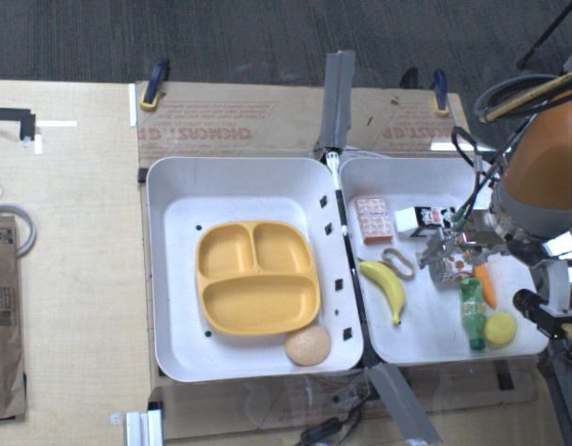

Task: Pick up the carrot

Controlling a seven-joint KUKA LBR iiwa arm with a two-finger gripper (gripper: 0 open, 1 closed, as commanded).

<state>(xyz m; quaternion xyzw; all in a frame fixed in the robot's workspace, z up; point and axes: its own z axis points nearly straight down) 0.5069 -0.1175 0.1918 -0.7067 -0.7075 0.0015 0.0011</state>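
The carrot (488, 286) lies at the right of the frame in the right bin (425, 347), beside a green bottle (471, 312), so the gripper (456, 254), jaws' state untellable, should descend centred without nudging neighbours.

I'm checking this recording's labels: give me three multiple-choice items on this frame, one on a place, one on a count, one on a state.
1. Where does the banana lie?
A. right bin
B. left bin
C. on the tray

2. How many compartments has the yellow tray?
A. two
B. three
C. five

3. How does the green bottle rest?
A. upright
B. on the tray
C. on its side

Key: 1 A, it lies on the right bin floor. 2 B, two small above one long. 3 C, it lies flat beside the carrot, just below the gripper.
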